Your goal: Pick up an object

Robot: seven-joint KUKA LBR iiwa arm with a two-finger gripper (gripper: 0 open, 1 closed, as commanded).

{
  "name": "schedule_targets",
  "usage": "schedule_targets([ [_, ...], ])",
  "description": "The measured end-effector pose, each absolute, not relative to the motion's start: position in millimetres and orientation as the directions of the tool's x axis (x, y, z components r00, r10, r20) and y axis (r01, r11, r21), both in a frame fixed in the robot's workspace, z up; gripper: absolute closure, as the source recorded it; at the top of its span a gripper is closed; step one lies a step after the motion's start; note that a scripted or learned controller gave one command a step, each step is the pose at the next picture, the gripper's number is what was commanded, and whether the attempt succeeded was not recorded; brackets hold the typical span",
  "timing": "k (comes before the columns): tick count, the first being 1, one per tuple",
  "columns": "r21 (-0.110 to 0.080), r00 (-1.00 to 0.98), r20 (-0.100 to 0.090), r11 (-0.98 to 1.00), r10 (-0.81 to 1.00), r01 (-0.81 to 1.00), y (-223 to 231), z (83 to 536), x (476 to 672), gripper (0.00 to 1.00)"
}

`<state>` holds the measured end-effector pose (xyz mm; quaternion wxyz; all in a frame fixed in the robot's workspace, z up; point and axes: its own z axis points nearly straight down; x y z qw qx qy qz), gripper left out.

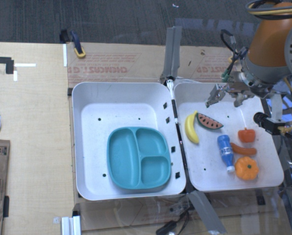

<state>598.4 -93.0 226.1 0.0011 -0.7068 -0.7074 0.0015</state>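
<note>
1. The right bin (pixel 204 177) holds the candidates: a banana (pixel 191 127), a watermelon slice (pixel 209 122), a blue bottle (pixel 226 152), a small red piece (pixel 246 135), an orange carrot-like piece (pixel 244 150) and a small pumpkin (pixel 246 169).
2. The gripper (pixel 228 97) hangs over the far part of that bin, on the arm (pixel 271 38) that enters from the right. Its two fingers stand apart, released, with nothing between them.
3. The watermelon slice is the nearest thing to the fingers. It lies toward the near side and slightly left of them, close but not touching.
4. Its long axis runs from far left to near right, with the banana just beside it on the left, standing nearly along the near-far line.
5. A grasp on the slice would likely call for the fingers to close across its short width, so the wrist may need turning to suit that slant.
6. The banana's closeness is the risk: a finger coming down on the left side could nudge it.
7. The left bin (pixel 87 131) holds a teal divided plate (pixel 138 157), well apart from the gripper.
</note>
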Motion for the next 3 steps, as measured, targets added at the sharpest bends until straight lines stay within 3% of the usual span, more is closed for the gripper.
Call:
schedule_targets([
  [1,-0.001,0.014,0.000,-0.014,1.000,1.000,-95,91,559.1,0.00],
  [2,-0.002,-0.034,0.000,0.034,0.999,0.999,-166,91,505.4,0.00],
  [3,-0.001,-0.031,0.001,0.031,1.000,1.000,-166,100,505.8,1.00],
])
